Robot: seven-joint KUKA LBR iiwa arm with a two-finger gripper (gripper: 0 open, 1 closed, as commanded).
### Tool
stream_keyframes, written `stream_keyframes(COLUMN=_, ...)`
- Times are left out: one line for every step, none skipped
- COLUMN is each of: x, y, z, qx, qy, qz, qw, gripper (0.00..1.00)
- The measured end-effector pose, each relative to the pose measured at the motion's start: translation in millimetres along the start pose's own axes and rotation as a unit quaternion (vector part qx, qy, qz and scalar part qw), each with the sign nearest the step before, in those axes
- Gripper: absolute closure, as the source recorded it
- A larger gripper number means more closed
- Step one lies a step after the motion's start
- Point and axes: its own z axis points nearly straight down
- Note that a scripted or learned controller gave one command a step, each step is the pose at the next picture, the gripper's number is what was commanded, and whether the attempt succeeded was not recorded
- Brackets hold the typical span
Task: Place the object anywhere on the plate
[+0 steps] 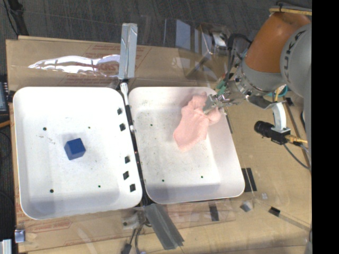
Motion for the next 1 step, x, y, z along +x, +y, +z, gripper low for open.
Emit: stream_keyframes(x=1.9, y=0.9, z=15.7, qx=0.001, qy=0.0, qz=-0.003, qw=1.0, gripper=1.0)
